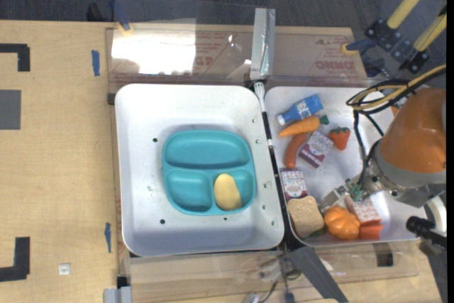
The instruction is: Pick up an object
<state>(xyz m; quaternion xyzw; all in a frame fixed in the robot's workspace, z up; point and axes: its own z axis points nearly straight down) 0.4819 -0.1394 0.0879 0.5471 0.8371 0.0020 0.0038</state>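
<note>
Down in the right bin (pixel 397 241), the tool (pixel 355 189) hangs low among crowded toy food, its grip impossible to tell. Just beside the tool lie a round orange fruit (pixel 342 222), a speckled bread slice (pixel 306 215) and small printed packets (pixel 366 210); farther from it sit a carrot (pixel 299 126) and a blue packet (pixel 301 109). Well left of the tool, a smooth teal divided tray (pixel 191 160) holds a yellow potato-like piece (pixel 227 191).

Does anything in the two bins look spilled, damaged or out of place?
Nothing looks spilled or damaged. The right bin holds toy foods lying loosely at mixed angles, among them a carrot and a sausage. In the left bin, a yellow potato-like piece sits in a teal tray.
</note>
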